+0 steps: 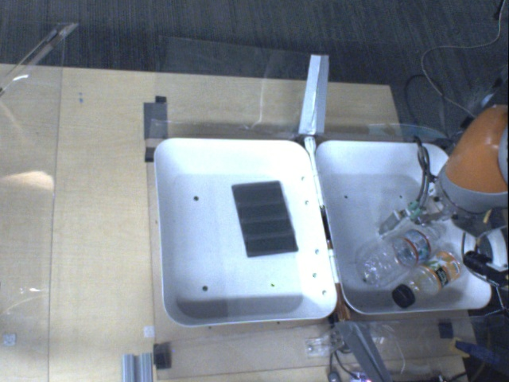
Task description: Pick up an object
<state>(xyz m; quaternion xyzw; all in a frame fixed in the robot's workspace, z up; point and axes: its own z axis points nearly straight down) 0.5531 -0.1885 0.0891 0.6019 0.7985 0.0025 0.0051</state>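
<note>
The arm comes in from the right, its orange band point(479, 159) over the right bin's far right side. My gripper point(407, 217) is low inside the right bin point(350, 173), just above a clear plastic bottle point(387, 259) that lies on its side. A second bottle point(429, 277) with an orange label and a black cap point(403, 296) lies at the bin's front right, touching the clear one. The gripper looks close to or touching the clear bottle's upper end. A dark ridged rectangular block point(265, 218) lies flat in the middle of the left bin point(183, 181).
A grey divider post point(313, 102) stands behind the seam between the bins. Clear plastic sheeting covers the wooden bench point(79, 213) at left. Cables hang at the far right point(485, 261). The right bin's left half shows bare floor.
</note>
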